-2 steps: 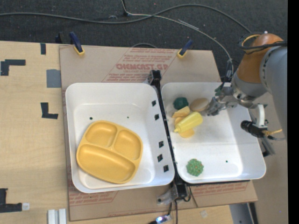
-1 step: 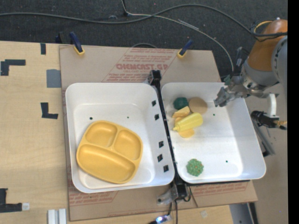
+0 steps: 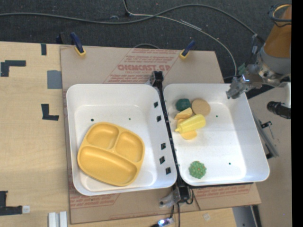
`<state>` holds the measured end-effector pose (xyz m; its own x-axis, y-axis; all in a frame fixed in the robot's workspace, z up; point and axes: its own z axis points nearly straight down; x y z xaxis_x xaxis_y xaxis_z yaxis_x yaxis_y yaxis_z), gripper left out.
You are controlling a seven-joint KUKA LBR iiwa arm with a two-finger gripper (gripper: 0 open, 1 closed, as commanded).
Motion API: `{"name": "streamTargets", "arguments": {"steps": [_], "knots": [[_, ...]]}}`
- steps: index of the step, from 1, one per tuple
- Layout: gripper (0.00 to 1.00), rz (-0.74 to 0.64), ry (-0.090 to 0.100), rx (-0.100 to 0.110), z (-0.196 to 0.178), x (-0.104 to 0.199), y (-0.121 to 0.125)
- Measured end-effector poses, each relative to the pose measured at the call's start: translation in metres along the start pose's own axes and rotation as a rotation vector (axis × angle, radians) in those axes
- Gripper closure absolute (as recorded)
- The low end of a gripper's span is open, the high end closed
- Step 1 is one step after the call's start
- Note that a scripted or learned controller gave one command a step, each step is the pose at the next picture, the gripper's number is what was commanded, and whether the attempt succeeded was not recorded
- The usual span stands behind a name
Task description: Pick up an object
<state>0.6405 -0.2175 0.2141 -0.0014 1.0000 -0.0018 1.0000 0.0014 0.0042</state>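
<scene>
The right bin (image 3: 236, 141) holds a cluster of toy foods near its left wall: a dark green piece (image 3: 183, 104), a tan round piece (image 3: 200, 107), a yellow corn-like piece (image 3: 191, 123) and an orange-yellow piece (image 3: 189, 135) under it. A green bumpy ball (image 3: 197, 170) lies alone near the bin's front. My gripper (image 3: 235, 89) hangs at the bin's far right rim, apart from all the foods, with nothing visible in it.
The left bin (image 3: 85, 103) carries a yellow divided plate (image 3: 111, 153). Black clips run along the wall between the two bins (image 3: 163, 126). Cables cross the dark floor behind the bench. The arm's orange band (image 3: 279, 37) sits at the upper right.
</scene>
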Motion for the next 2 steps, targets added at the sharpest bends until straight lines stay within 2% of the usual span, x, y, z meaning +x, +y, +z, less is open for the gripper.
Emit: {"name": "streamTargets", "arguments": {"steps": [1, 2], "knots": [[1.00, -0.001, 0.000, 0.000, -0.043, 0.001, 0.003], [1.00, -0.003, 0.002, 0.005, -0.043, 0.047, 0.001]]}}
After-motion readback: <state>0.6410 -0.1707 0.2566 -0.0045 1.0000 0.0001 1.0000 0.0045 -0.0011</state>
